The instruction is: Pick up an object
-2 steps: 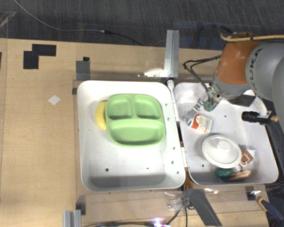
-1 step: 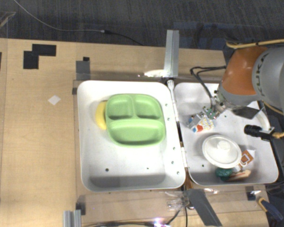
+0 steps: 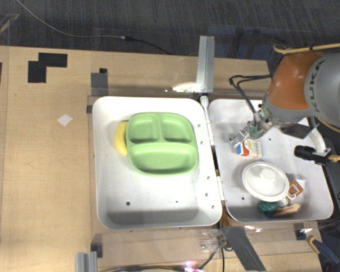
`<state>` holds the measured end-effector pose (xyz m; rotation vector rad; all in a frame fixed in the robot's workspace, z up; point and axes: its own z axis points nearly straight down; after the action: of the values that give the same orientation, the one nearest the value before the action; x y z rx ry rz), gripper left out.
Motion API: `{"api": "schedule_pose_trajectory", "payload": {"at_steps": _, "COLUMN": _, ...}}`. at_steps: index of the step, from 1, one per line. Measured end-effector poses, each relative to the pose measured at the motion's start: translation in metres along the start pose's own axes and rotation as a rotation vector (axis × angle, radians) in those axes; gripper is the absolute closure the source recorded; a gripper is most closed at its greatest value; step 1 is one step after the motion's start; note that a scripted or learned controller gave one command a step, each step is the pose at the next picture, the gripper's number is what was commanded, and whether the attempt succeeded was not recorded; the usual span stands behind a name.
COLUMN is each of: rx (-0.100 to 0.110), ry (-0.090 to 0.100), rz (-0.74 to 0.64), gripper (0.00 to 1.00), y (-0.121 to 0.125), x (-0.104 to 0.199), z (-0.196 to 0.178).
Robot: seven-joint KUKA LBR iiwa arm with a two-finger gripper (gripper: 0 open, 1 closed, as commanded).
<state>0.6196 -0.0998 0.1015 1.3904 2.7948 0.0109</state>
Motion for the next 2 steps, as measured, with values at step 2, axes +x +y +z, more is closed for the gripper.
{"api": "schedule_pose_trajectory", "payload": {"at_steps": 2, "rx": 0.012, "ry": 0.008, "rz": 0.323, "gripper": 1.0, "y": 0.005, "x": -0.001, "z": -0.042}}
